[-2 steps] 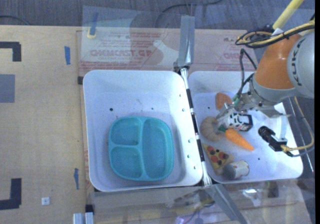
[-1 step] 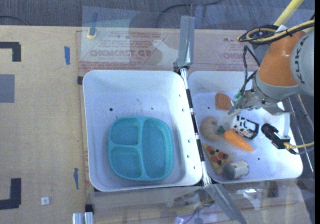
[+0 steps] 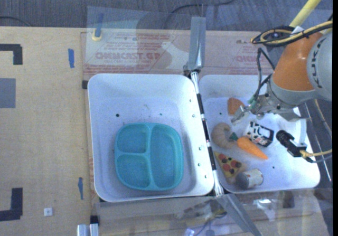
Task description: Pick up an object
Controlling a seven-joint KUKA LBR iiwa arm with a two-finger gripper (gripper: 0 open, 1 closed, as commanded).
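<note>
Jaws, state unclear from here, hang seemingly just beside the orange piece in the right bin.

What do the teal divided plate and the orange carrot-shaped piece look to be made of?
The teal divided plate looks like moulded plastic with a matte finish: even colour, soft rounded compartment ridges, little glare. The carrot-shaped piece looks like a plastic toy, judging by its flat, uniform orange; it is too small to be sure.

Right bin crowded with small items around the carrot; left bin's upper half open.
</note>
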